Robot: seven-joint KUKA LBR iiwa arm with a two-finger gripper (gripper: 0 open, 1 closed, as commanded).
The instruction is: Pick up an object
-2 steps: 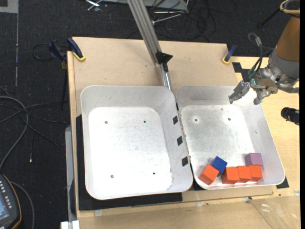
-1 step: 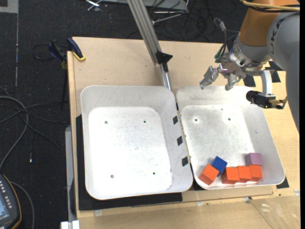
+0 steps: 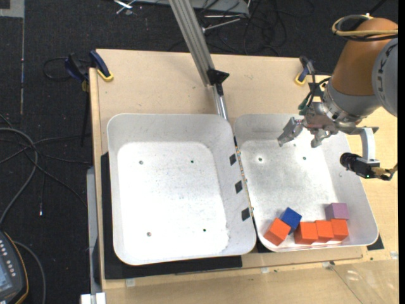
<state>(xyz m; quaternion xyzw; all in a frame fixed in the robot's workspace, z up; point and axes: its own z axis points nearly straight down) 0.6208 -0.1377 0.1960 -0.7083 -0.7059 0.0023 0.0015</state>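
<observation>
Several blocks lie along the near edge of the right bin: an orange block, a blue block, a row of orange blocks and a pale purple block. My gripper hangs over the far part of the right bin, well away from the blocks. Its two fingers are spread apart, with nothing between them.
The left bin sits beside the right one on a tan bench. A slanted metal pole runs down to the seam between the bins. Clamps sit at the bench's far corners.
</observation>
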